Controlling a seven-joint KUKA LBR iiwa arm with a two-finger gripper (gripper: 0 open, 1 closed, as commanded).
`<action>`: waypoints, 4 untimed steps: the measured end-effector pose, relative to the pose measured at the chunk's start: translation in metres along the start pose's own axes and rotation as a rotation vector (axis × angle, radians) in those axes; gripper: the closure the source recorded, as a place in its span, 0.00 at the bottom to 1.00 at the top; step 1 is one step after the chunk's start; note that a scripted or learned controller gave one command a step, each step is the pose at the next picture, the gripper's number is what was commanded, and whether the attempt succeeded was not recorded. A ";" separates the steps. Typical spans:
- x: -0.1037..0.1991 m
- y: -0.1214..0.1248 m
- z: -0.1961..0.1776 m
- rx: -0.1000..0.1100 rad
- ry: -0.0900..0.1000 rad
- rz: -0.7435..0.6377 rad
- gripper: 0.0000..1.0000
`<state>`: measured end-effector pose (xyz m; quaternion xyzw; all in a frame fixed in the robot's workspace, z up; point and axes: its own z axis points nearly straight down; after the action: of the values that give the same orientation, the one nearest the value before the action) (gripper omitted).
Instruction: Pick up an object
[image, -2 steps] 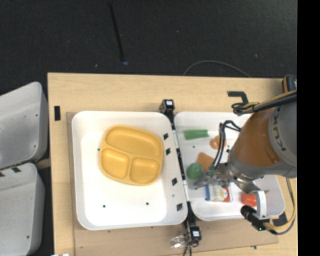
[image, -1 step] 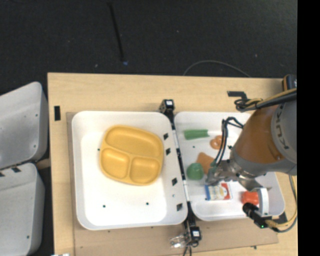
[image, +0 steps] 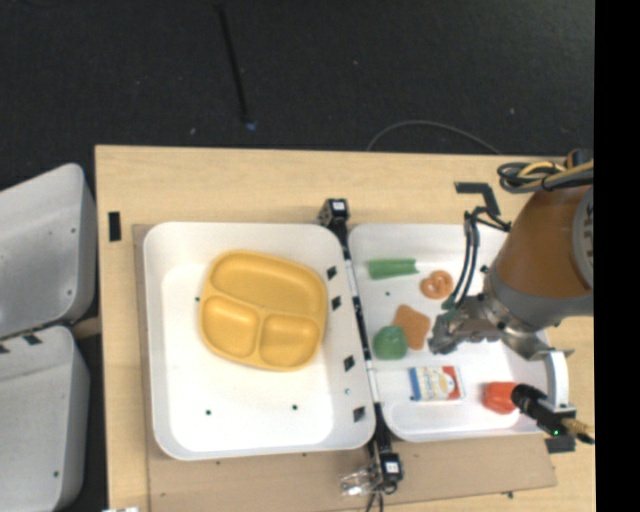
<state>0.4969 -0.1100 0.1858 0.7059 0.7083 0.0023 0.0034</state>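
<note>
The right bin (image: 400, 420) holds several small objects: a green stick (image: 391, 268) at the top, an orange pretzel-like ring (image: 436, 285), an orange-brown wedge (image: 412, 324), a green round piece (image: 389, 344), a white carton with a blue and red label (image: 435, 384), and a red piece (image: 498, 397) at the lower right. My gripper (image: 447, 334) hangs over the right bin, just right of the orange-brown wedge and above the carton. Nothing is visibly held between its tips.
The left bin (image: 170, 400) holds a yellow divided plate (image: 264, 309). Black clips (image: 333, 211) sit along the seam between the bins. Cables (image: 535, 175) loop above the arm at the upper right. White chair-like shapes (image: 40, 260) stand left of the bench.
</note>
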 end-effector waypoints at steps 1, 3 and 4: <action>-0.001 0.003 -0.054 0.000 0.000 0.000 1.00; 0.048 0.026 -0.061 0.006 0.001 -0.003 1.00; 0.104 0.057 -0.061 0.006 0.003 -0.005 1.00</action>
<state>0.5535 -0.0059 0.2468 0.7040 0.7102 0.0015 0.0003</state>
